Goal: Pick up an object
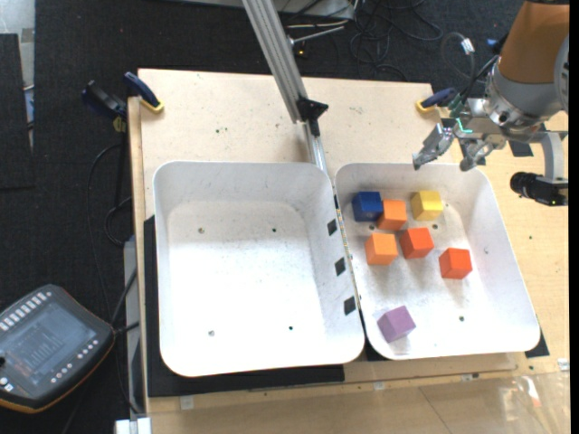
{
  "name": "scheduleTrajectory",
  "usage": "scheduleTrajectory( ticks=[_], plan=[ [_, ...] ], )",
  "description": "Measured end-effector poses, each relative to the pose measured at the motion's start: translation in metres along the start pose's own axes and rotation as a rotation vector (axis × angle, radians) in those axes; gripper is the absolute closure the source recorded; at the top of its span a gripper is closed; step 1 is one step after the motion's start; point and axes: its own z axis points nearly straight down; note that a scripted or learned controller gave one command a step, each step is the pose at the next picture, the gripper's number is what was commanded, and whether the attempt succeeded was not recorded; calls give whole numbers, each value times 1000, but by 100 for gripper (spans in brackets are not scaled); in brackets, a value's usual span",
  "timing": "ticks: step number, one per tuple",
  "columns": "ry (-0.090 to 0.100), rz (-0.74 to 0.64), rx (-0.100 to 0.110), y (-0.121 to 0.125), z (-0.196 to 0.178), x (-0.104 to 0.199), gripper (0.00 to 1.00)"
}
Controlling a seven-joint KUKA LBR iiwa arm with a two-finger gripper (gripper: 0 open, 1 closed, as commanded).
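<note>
Camera view is showing the tool (450,152) hovering with fingers spread above the right bin's (507,269) far edge. Seven blocks are lying inside, the yellow block (427,204) nearest it.

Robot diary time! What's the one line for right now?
step: approach | claw: open, holding nothing, above far edge of right bin | right bin: seven small cubes | nearest cube: yellow cube | picked: none

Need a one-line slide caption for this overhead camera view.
End effector poised above right white bin holding blue, yellow, orange, red and purple cubes.
</note>
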Motion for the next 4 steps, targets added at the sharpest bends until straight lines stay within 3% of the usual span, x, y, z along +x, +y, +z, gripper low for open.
scheduleTrajectory(
  ticks=[1,3,4],
  plan=[
    [-2,-2,-4,1,-3,0,0],
    [-1,-2,0,14,111,-6,0],
    [-8,-1,-24,20,133,-8,0]
  ],
)
